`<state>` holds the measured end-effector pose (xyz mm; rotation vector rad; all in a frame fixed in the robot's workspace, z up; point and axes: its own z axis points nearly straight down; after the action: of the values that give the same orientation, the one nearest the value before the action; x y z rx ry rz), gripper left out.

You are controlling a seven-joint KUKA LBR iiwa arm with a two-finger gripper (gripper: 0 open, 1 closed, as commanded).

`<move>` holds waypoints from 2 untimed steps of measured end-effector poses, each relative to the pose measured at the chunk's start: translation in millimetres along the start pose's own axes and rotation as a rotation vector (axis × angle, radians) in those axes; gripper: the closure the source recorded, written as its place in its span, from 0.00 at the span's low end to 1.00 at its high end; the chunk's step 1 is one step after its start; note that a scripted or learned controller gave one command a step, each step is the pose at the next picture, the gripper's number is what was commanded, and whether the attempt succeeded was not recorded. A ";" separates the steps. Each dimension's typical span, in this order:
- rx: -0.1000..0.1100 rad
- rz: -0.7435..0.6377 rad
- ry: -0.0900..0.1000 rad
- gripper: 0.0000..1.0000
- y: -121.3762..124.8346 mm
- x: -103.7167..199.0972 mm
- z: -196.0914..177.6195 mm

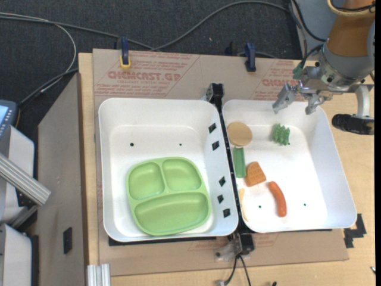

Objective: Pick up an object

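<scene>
From the one camera above the bench, two shallow white bins sit side by side on a sheet of cardboard (178, 64). The left bin (113, 136) fills the centre-left of the frame and holds a green divided plate (168, 194), lying low in it with its three compartments bare.

The right bin (324, 159) carries the small things. A sausage (277, 198) lies toward the lower right of that bin, orange-red and glossy, its long axis running nearly up and down the frame with the upper end tipped a little to the left. Just up and left of it is an orange wedge-shaped piece (255, 174), ridged on top, touching a green stick (239, 161) that stands along the bin's left wall, its long axis vertical in the frame. Above the stick sits a round tan disc (239, 133), touching its upper end. A small green broccoli-like piece (281, 134) lies by itself in the upper middle of the bin.

The arm comes in at the upper right, orange band showing. Its gripper (299, 98) hangs over the bin's top rim with its two fingers (281, 100) spread apart and nothing between them. The broccoli piece lies just below the fingers in the frame, apart from them; the sausage, wedge, stick and disc lie farther down and left, well apart from the fingers.
</scene>
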<state>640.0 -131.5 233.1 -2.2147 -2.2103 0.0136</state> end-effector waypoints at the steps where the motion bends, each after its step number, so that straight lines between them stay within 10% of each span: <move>1: -0.015 -0.003 -0.002 0.00 2.4 0.5 -9.1; 2: -0.010 -0.001 -0.001 0.00 -2.0 -0.8 51.6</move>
<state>637.2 -132.1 181.6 -2.2192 -2.2172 0.0043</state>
